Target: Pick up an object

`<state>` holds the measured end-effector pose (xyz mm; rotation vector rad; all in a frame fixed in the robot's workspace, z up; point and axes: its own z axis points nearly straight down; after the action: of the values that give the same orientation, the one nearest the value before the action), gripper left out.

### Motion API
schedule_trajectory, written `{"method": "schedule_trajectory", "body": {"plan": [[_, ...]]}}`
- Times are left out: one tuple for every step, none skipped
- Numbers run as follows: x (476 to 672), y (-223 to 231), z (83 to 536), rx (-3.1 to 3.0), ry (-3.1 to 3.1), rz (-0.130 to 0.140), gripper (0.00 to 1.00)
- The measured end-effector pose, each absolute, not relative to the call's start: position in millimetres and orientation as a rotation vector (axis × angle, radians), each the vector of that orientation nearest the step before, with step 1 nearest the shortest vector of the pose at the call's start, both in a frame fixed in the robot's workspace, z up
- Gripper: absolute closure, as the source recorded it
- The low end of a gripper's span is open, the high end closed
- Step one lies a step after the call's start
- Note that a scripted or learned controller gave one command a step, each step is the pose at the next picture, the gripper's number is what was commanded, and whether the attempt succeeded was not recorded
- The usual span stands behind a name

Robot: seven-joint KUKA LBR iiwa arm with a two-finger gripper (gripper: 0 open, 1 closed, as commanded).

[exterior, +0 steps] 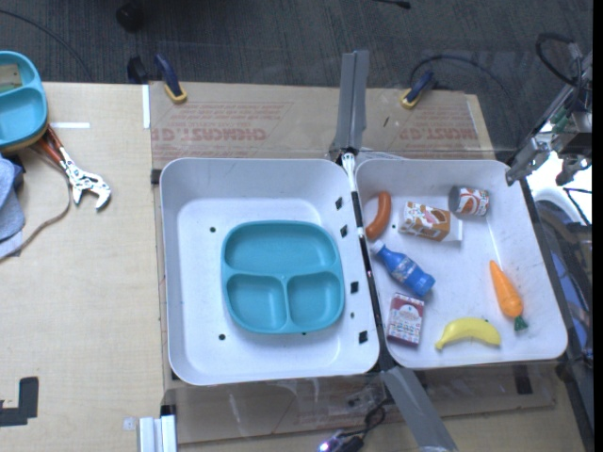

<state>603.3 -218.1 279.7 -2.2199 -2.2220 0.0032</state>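
Observation:
The right bin (537, 252) holds several small items. A reddish sausage (378, 215) lies at its far left beside a printed snack box (430, 221) and a small can (469, 201) on its side. A blue bottle (405, 269) lies left of the middle. An orange carrot (507, 292) lies along the right side. At the front sit a yellow banana (469, 332) and a red and white carton (405, 318). All of them rest apart on the bin floor.
The left bin (188, 252) holds a teal divided plate (283, 276). A metal divider (353, 111) runs between the bins. A wrench (85, 185) and a teal container (19, 97) lie on the bench at far left. Cables and metal parts (556, 130) crowd the right edge.

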Motion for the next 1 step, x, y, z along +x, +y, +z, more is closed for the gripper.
{"method": "schedule_trajectory", "body": {"plan": [[603.7,-218.3,288.3,-2.217,-2.225,0.006,1.00]]}}
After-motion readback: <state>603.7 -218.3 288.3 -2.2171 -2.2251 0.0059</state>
